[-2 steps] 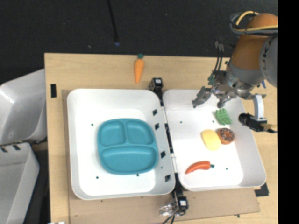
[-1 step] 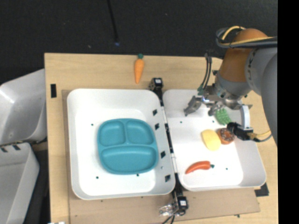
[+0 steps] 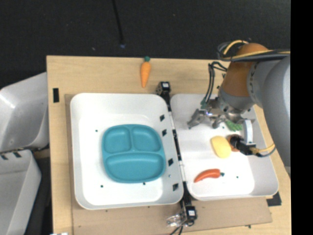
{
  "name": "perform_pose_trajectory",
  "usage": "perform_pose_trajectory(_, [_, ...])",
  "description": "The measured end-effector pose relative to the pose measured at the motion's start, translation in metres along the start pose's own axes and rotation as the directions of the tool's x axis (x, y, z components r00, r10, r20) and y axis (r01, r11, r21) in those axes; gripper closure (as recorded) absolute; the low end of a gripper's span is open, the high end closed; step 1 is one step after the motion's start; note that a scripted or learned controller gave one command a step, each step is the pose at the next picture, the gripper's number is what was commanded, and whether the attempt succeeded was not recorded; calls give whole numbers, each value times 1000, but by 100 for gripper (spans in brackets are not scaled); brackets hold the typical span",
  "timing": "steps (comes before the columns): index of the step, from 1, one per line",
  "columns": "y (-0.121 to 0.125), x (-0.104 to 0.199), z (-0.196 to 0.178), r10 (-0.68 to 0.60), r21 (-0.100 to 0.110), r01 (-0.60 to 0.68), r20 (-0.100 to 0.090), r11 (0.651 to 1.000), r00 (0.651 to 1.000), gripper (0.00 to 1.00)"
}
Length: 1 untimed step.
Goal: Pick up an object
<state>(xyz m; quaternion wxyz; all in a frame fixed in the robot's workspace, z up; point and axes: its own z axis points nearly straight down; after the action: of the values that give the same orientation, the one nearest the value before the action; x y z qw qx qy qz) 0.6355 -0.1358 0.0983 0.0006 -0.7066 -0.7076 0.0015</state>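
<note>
Yellow lemon (image 3: 221, 147) lies in the right bin (image 3: 264, 180), just below my gripper (image 3: 211, 117) and toward the bin's front, with its long axis roughly front to back. My gripper's state: cannot tell. Red pepper (image 3: 207, 175) lies farther forward.

The grey arm (image 3: 271, 77) enters from the right edge of the view and bends down over the far right corner of the right bin. Its orange band (image 3: 239, 77) sits just above the wrist, with cables looping around it. Below the wrist, the gripper (image 3: 211, 117) hangs low over the bin's far edge, its 2 fingers (image 3: 195, 119) pointing toward the bin's left wall and spread apart.
</note>
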Motion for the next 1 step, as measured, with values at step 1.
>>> perform_pose_trajectory(1, [1, -1, -15, 1, -6, -1, 1, 1000, 1000, 100])
